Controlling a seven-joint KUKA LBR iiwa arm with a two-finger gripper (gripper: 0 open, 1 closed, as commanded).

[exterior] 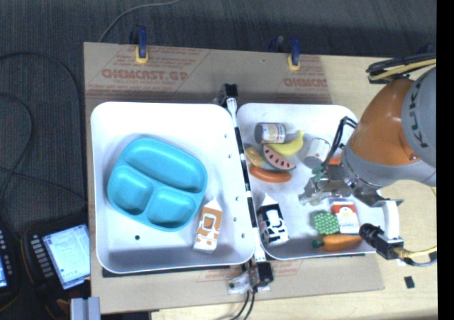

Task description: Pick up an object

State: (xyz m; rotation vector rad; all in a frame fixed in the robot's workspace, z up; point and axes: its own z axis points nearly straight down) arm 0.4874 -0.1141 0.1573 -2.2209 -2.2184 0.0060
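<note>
**A:** Metal gripper (317, 189) sits low inside the right bin (298, 111), under the orange-banded arm (386, 134). Whether it is spread or pressed together I cannot tell; it is too small and blurred.

**B:** And what lies closest to it?

**A:** Just below it, a green dotted object (325, 223) beside a red and white box (345, 216), with a carrot (339, 242) further below. Just above it stands a pale cup (316, 150).

**B:** And to its left?

**A:** A watermelon slice (274, 158), a banana (289, 146) and a small can (271, 132) up-left; a black and white item (272, 226) down-left.

**B:** Farther out?

**A:** Well left, the other bin (106, 127) carries a blue divided tray (156, 181) and a small orange and white carton (208, 225). Both bins rest on a brown board surface (177, 70).
</note>
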